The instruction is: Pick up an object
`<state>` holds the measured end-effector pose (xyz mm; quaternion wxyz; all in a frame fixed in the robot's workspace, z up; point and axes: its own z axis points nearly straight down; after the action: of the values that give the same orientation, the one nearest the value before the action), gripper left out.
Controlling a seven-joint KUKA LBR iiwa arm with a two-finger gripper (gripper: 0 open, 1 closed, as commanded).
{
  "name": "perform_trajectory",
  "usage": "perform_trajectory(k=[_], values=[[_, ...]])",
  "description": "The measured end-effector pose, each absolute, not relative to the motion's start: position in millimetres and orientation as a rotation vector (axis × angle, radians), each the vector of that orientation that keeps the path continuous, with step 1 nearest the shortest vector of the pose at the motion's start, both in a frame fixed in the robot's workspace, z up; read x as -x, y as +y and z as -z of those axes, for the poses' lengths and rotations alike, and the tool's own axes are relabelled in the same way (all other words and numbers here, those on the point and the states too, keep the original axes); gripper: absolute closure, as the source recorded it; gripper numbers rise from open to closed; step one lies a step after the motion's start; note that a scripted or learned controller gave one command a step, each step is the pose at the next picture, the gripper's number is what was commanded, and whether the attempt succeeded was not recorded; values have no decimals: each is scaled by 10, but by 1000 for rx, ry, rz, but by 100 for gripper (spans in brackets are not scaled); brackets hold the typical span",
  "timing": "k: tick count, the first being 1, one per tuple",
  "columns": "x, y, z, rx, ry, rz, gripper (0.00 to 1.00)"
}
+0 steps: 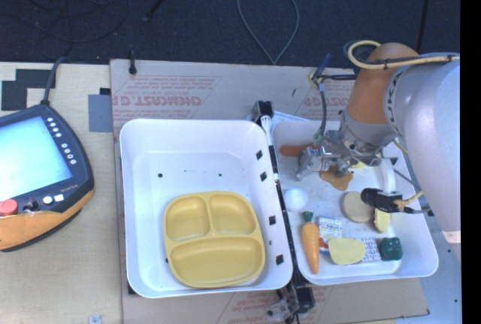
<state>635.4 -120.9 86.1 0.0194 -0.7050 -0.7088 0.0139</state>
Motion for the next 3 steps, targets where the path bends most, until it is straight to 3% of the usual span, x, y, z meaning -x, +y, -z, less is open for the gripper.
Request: perform_trajectory(k=[1, 2, 3], values=[[-5790, -1831, -890, 2223, -2220, -2, 0], [-6327, -1394, -866, 2200, -2205, -41, 0], [-5680, -1536, -888, 2222, -2221, -1, 0]])
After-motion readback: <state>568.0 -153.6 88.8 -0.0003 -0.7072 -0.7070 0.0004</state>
